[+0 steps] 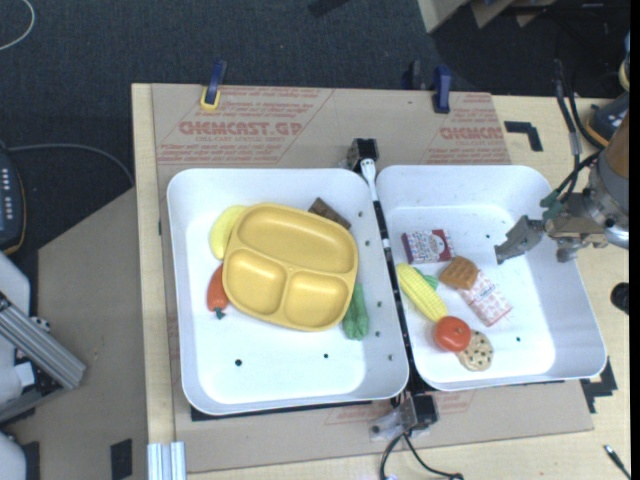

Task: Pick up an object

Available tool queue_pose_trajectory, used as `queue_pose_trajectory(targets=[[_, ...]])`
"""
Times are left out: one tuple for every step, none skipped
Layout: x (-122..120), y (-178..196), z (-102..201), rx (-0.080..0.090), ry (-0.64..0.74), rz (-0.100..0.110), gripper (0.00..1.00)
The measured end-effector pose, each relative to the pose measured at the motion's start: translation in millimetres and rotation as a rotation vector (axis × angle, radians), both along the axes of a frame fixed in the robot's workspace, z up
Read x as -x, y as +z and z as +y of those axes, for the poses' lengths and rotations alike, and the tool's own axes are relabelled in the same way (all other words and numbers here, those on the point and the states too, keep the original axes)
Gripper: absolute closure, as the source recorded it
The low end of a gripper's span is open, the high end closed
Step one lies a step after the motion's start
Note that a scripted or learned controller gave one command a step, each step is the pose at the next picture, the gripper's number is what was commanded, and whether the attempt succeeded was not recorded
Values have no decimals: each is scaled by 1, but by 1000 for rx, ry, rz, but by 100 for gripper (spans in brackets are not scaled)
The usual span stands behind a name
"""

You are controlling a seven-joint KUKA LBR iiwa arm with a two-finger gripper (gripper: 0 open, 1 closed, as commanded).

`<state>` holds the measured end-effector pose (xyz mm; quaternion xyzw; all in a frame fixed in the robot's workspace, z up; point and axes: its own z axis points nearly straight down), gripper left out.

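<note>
Object to pick: no single thing is named; the likeliest candidates lie in the right white bin (560, 278), nearest the gripper: a yellow plastic corn cob (421, 291), a red-and-white packet (426, 245), a brown bread-like block (460, 272), a pink-and-white wrapped bar (489, 301), a red plastic tomato (452, 333) and a speckled cookie (477, 351).
Bench: a brown board with red print (250, 118) carries both bins side by side.
Left white bin (190, 268): holds a yellow three-compartment plastic tray (288, 266), which covers much of a yellow banana-like piece (224, 230), a red pepper-like piece (217, 292), a green leafy piece (355, 315) and a dark brown piece (328, 211) at its edges.
Arm: the grey arm (615, 168) reaches in from the right, over the right bin's far side.
Gripper (520, 240): it hangs above bare bin floor, right of the packet and the bread-like block, apart from both; nothing lies between its jaws.
Jaws: from this angle I cannot tell whether they stand apart or together.
Task state: by my judgement, nothing is picked up yet.
Risk, crowding: the bread-like block, wrapped bar, corn cob, tomato and cookie lie close together or touching, so a descent among them could clip a neighbour and push the target aside.
Risk, flat things: the packet and the cookie lie low on the floor, so jaws closing over them may slide off.
Risk, round things: the tomato would likely roll or squirt out if pinched off centre.
Risk, empty close: a straight descent from here looks set to meet bare floor.
</note>
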<state>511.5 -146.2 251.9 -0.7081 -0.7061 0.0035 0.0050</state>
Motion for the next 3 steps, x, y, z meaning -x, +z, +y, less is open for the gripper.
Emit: queue_pose_trajectory(targets=[[-2, 6, 0, 2, 3, -13, 0], [-4, -55, 6, 0, 2, -7, 0], [-2, -119, 6, -1, 2, -4, 0]])
